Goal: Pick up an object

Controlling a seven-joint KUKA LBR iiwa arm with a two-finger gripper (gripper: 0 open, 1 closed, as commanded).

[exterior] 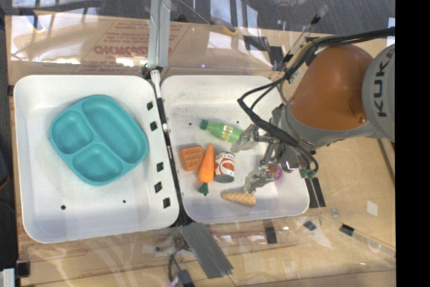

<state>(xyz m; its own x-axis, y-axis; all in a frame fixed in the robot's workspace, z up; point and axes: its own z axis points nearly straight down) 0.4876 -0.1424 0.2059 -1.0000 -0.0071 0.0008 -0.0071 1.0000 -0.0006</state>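
My gripper [252, 159] hangs low over the right bin [188, 94], in its right half. Its two fingers are spread wide, one fingertip [243, 140] near the green bottle [220, 130] and the other just above the ice cream cone [239, 197]. Nothing sits between them, so the gripper is open. To its left stand a small red and white can [225, 167], an orange carrot [206, 166] and a waffle piece [191, 156]. A small purple item [276, 173] peeks out from under the wrist, partly hidden.
The left bin [33, 212] holds a teal divided plate [98, 138]. A raised divider [163, 144] separates the two bins. Black cables loop from the arm over the right bin's upper right part.
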